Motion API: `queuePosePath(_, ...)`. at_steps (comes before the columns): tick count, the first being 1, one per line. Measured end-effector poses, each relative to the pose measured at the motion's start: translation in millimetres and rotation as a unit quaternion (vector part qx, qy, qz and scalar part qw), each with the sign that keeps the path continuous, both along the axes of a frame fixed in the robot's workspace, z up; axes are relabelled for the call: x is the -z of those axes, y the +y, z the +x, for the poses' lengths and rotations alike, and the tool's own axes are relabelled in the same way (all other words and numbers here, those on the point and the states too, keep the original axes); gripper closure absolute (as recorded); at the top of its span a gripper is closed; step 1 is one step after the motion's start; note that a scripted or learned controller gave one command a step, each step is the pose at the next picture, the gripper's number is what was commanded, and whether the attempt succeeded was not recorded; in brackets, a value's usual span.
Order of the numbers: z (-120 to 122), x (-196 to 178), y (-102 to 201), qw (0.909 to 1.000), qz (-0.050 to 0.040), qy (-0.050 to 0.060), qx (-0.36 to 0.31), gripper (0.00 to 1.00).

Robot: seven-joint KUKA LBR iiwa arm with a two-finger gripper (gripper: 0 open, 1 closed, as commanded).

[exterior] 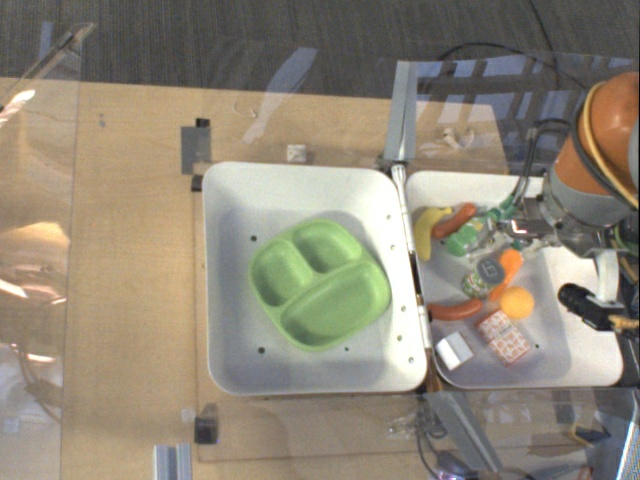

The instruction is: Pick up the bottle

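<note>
wooden bench (120,298); two white bins (230,268) side by side

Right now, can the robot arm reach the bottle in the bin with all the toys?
Probably yes. The bottle lies in the right bin, and the gripper hangs just above it. But a carrot, an orange ball and a sausage crowd close around it.

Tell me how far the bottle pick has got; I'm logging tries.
Done: the arm has reached over the right bin. In hand: the claw sits low among the clutter beside the bottle. Left: the bottle lies in the bin, not visibly gripped or lifted.
</note>
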State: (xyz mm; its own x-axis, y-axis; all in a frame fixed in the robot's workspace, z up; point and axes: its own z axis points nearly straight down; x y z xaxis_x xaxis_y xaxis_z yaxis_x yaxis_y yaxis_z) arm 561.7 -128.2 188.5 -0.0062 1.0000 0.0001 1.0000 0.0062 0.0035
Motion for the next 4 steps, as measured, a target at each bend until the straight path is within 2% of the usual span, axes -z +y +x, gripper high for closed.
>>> queuePosePath(1, 40, 93, 0, 0.9972, -0.0007, -0.002, -0.074, 0.00)
queuePosePath(2, 9, 94, 31, 0.9976, -0.0018, -0.012, 0.068, 0.00)
queuePosePath(3, 79, 59, -12, 0.9972, -0.0004, -0.001, 0.075, 0.00)
queuePosePath(4, 91, 87, -12, 0.9972, 0.0005, -0.014, 0.073, 0.00)
